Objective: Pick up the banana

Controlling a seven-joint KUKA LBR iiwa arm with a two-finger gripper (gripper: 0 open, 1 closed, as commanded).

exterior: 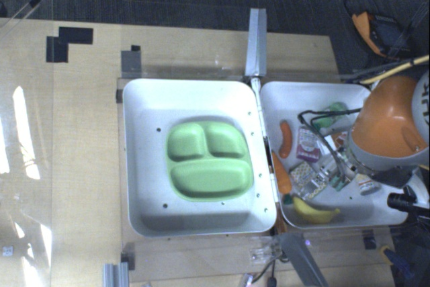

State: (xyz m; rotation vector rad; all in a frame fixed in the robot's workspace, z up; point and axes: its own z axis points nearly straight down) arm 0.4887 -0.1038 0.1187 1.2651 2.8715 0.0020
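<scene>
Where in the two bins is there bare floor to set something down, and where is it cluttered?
Left bin: bare white floor rings the green tray, widest on its left. Right bin: crowded; the banana, sausage, packets and the gripper fill it, with bare floor along its far-left corner.

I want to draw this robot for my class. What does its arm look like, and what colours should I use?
Draw a fat, rounded arm coming in from the right, over the right white bin. Make its big dome bright orange, with a grey ring beneath it. The gripper end is a jumble of small silvery metal parts, and thin black cables loop out near it.
</scene>
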